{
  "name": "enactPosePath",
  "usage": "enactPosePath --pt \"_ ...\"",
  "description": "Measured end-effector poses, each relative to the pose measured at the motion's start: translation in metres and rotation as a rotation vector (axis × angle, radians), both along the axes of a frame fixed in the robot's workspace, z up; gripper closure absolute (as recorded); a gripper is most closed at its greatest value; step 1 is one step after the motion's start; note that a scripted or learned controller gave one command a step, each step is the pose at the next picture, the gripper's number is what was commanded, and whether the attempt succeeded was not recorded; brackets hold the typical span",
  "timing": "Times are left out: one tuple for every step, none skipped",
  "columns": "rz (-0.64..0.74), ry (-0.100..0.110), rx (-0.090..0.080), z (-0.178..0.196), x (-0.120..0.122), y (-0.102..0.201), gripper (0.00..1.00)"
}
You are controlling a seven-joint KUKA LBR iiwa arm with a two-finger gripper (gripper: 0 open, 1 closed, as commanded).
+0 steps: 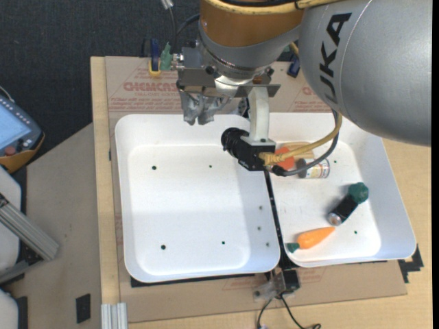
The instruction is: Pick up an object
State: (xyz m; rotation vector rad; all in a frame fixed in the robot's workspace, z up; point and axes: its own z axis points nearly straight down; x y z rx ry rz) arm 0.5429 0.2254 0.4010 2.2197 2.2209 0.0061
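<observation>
Looming across the upper right of the frame, the grey arm with its orange band fills the foreground, its wrist hanging above the far edge of the 2 white bins. Below the wrist, the gripper sits at upper centre, over the far rim of the left bin; its 2 grey fingers look drawn close together with nothing visible between them, though from this slant I cannot tell for certain whether they are clenched or released. A white bracket and a black fitting hang beside it, over the divide between the bins.

Objects lie in the right bin, at lower right of the frame. An orange carrot rests near the front rim. Just behind it lies a black marker with a green cap, tilted diagonally. Farther back, a small can lies on its side, beside an orange-tipped piece partly hidden by a tan hose.
</observation>
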Motion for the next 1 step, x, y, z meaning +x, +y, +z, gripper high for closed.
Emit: enactPosePath --pt "0.001 -0.002 0.000 0.0102 0.0004 0.0005 1.00"
